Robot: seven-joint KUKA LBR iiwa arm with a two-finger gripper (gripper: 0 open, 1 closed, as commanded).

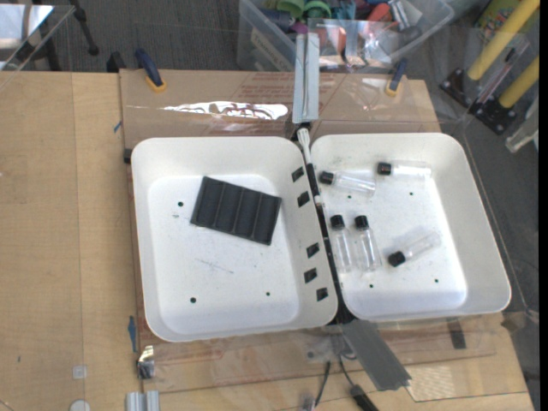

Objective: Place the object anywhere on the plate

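Observation:
A dark ribbed rectangular plate (235,210) lies flat in the left bin (163,302), toward its upper middle, turned slightly. In the right bin (484,289) lie several clear vials with black caps. One vial (347,181) lies near the bin's upper left and another (404,170) near the top. Two vials (342,244) (365,242) rest side by side at the centre. One more vial (413,250) lies tilted to their right.
A clear tub of colourful toys (342,7) stands behind the bins. A metal bar (306,75) rises from the divider between the bins. Blue clamps (152,74) hold the board at the back. Bare wooden bench extends to the left.

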